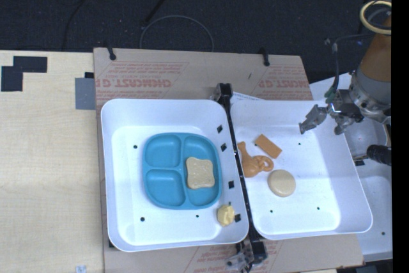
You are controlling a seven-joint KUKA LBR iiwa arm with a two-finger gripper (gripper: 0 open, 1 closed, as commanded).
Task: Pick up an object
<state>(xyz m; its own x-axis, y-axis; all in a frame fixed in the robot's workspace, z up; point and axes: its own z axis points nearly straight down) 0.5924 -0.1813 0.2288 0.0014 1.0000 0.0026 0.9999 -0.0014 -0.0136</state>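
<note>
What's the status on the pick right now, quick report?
Claw above right bin's upper right, nothing between its fingers. Orange block, pretzel, round cream piece lying loose toward the bin's left. Nothing in the way.

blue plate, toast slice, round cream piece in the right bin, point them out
blue plate [163,163], camera view, its left compartments
toast slice [200,173], camera view, its middle
round cream piece [282,183], camera view, its top face

A robotics lab or test cell is indicated. An industrial arm [377,67] is mounted at a bench [45,156] of pale board, w/ two white bins [172,109] set on printed cardboard [192,77] left of the gripper [327,117]. Toy food, e.g. a bread slice [200,172], is laid out below-left of it. Loose cables [176,25] are seen on dark carpet behind, and black tape marks [22,70] far left.
</note>
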